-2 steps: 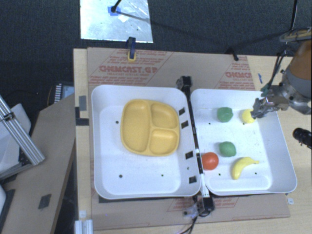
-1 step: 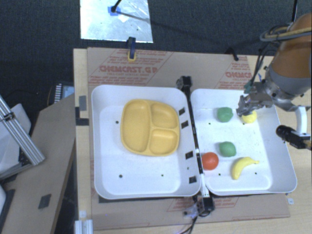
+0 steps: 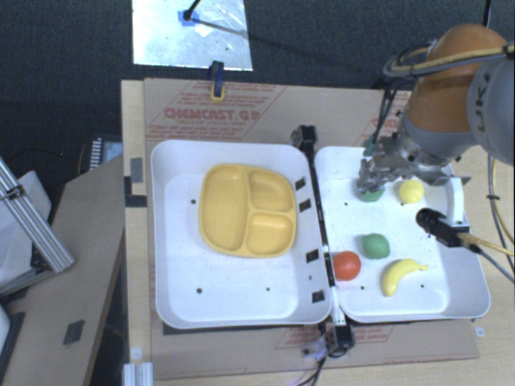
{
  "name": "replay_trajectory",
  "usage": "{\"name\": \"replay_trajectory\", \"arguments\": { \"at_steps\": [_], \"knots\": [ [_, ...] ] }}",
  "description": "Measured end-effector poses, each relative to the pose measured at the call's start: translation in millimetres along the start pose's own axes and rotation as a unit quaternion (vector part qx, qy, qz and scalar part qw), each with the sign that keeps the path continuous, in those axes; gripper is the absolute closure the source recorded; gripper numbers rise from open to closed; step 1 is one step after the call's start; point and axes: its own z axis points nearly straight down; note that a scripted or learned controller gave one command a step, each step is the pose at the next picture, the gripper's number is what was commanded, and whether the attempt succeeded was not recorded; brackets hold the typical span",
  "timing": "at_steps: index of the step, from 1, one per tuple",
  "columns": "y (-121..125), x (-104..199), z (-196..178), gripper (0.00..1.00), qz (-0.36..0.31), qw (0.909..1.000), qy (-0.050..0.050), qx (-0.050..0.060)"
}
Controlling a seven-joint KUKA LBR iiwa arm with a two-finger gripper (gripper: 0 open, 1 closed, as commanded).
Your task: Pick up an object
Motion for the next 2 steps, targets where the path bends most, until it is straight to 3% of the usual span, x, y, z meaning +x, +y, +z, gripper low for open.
{"name": "replay_trajectory", "arguments": {
  "at_steps": [1,2],
  "knots": [
    [11,51,15,1.0,0.0,1.0,0.0,0.0],
    [25,111,7,1.0,0.0,1.0,0.0,-0.001]
  ]
}}
